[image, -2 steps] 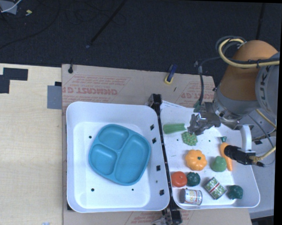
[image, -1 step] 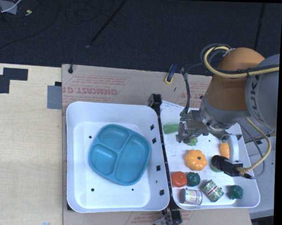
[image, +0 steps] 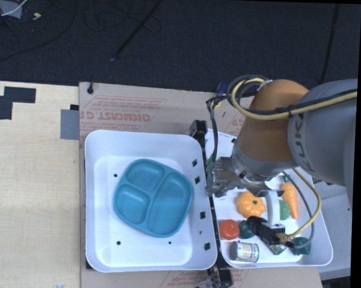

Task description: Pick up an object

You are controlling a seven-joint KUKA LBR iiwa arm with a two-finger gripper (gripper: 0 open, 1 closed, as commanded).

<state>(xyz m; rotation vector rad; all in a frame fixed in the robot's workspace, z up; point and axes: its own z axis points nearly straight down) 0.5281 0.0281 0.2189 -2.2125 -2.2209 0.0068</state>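
You see a teal divided plate [image: 152, 197] in the white left bin [image: 98, 250]. The white right bin [image: 324, 248] holds an orange pumpkin [image: 251, 204], an orange carrot [image: 291, 199], a red tomato [image: 229, 229] and a silver can with a printed label [image: 245, 251]. The arm [image: 324, 135] is grey with an orange band [image: 278, 98].

Grey arm [image: 327, 132], orange band [image: 278, 100], yellow and black cables looped round wrist.

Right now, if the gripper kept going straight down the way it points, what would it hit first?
Probably the bare floor of the right bin near its left wall. The gripper hangs there, just left of the yellow pumpkin toy and above the red tomato toy. Depth is unclear from this slant, so the pumpkin could get clipped.
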